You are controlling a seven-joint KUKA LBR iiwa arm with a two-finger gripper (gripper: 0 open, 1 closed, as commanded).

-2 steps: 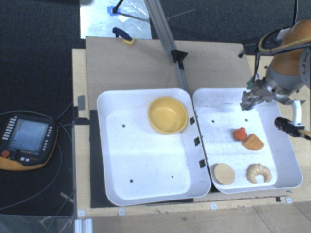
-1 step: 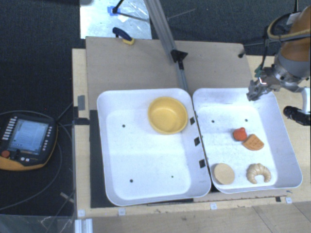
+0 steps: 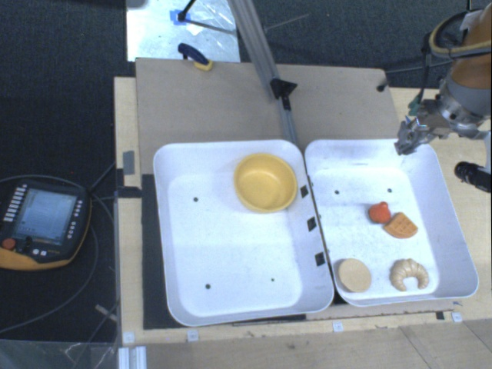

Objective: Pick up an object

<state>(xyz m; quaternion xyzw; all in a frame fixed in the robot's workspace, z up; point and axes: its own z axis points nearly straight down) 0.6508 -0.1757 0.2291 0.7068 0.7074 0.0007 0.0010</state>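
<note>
The grey arm (image 3: 465, 91) with its orange band reaches in from the right, its hand (image 3: 407, 138) pointing down-left.

In the left bin a yellow bowl (image 3: 266, 182) sat upright against the far wall, close to the divide between the bins. In the right bin I saw four small pieces: a red tomato (image 3: 379, 213) touching a tan waffle wedge (image 3: 401, 226) near the middle, and, nearer the front wall, a pale round biscuit (image 3: 354, 275) lying flat beside a curled croissant (image 3: 409, 274).
</note>
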